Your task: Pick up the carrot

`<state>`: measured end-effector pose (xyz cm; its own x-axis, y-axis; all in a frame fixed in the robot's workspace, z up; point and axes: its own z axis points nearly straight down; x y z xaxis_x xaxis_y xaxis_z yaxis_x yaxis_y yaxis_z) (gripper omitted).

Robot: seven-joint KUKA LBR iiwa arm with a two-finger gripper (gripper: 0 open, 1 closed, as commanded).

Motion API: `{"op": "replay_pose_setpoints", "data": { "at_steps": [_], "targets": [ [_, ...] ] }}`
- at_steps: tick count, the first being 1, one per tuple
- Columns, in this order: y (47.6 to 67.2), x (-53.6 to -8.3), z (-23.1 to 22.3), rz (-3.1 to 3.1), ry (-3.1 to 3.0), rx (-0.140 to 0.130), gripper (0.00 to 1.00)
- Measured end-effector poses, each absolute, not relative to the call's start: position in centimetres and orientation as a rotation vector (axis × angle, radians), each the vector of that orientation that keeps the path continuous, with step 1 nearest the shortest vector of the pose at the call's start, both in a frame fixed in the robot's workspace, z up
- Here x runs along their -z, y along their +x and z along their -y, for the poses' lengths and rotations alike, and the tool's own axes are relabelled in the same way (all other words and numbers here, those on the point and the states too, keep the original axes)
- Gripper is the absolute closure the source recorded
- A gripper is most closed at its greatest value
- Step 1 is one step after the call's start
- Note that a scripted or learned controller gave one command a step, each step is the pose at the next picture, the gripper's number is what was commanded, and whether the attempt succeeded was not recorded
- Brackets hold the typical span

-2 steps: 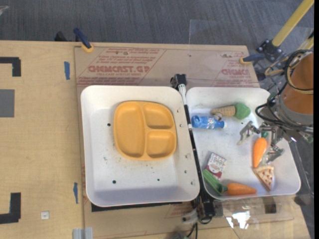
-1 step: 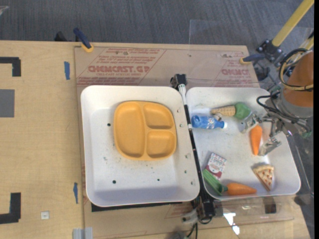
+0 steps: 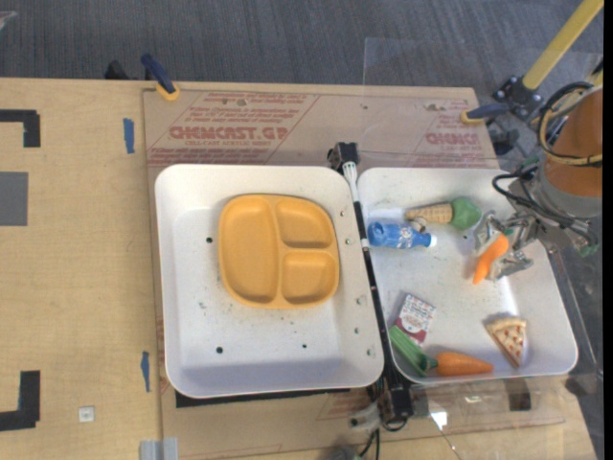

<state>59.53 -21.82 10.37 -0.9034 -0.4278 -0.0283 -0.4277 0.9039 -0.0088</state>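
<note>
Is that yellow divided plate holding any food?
Empty. The yellow plate in the left bin shows three bare compartments, nothing lying in them.

Your single arm (image 3: 573,156): grey, orange band above the wrist, entering from the right, angled down and leftward, its gripper (image 3: 498,247) low with metal fingers (image 3: 490,230) closed around a small orange carrot (image 3: 489,258).

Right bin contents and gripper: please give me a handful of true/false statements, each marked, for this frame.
1. The gripper is over the right bin. True.
2. A carrot sits between its fingers. True.
3. The yellow divided plate lies in the right bin. False: it lies in the left bin.
4. A second carrot lies near the right bin's front edge. True.
5. The pizza slice lies on the plate. False: it is in the right bin.
</note>
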Motion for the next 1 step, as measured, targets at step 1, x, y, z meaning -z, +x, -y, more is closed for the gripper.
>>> {"op": "replay_pose_setpoints", "data": {
  "at_steps": [1],
  "targets": [
    [57.6,-21.62,19.03,-3.06,-0.616,0.011,1.0]
  ]
}}
